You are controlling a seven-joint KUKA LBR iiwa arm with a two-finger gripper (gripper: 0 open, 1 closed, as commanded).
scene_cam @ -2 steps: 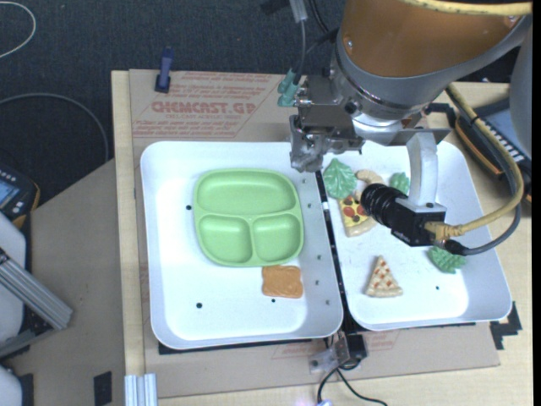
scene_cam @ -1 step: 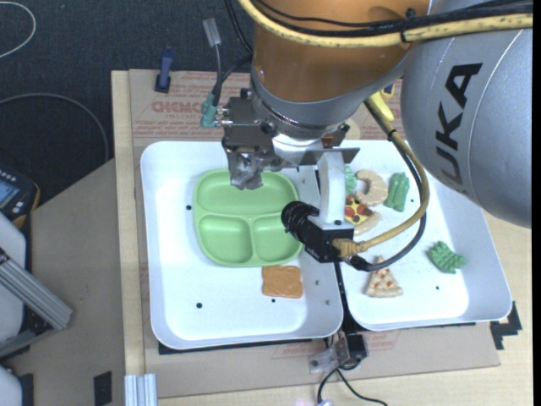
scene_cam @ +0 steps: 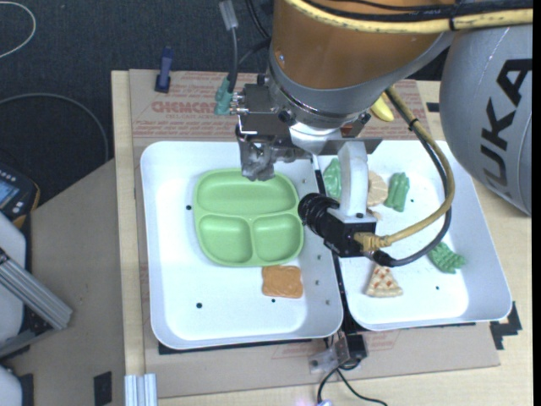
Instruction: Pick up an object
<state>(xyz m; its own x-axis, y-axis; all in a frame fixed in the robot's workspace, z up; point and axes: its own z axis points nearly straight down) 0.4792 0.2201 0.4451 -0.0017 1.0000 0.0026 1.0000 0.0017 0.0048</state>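
— Looking at the gripper (scene_cam: 258,169): spread or pressed together?

— Cannot tell. Too dark and bunched at this slant. Hangs at the far rim of the green divided plate (scene_cam: 245,222), right at it or just above. Cannot tell whether touching or gripping that rim.

— And the plate?

— Lying flat in the middle of the left-hand bin (scene_cam: 169,252), open side up. Three compartments: one long at the far side, two smaller at the near side.

— Anything hidden or cut off?

— Far edges of both bins, covered by the grey and orange arm (scene_cam: 363,24). Most of a yellow piece (scene_cam: 385,108) beyond the right-hand bin (scene_cam: 431,299), only its end peeking out; no telling what. Also a half-covered green piece (scene_cam: 331,176) by the wall between the bins, behind the robot's own parts.

— Counts?

— Two bins. On the left: one plate, plus one orange-brown slab (scene_cam: 281,282), toast-like, just beside the plate's near rim. On the right: one pizza-slice wedge (scene_cam: 385,282) toward the near side and one pale beige piece (scene_cam: 374,191). Also three green pieces, counting the half-covered one: an upright green piece (scene_cam: 397,189) just beside the beige, and a leafy green piece (scene_cam: 445,258) near the right wall.
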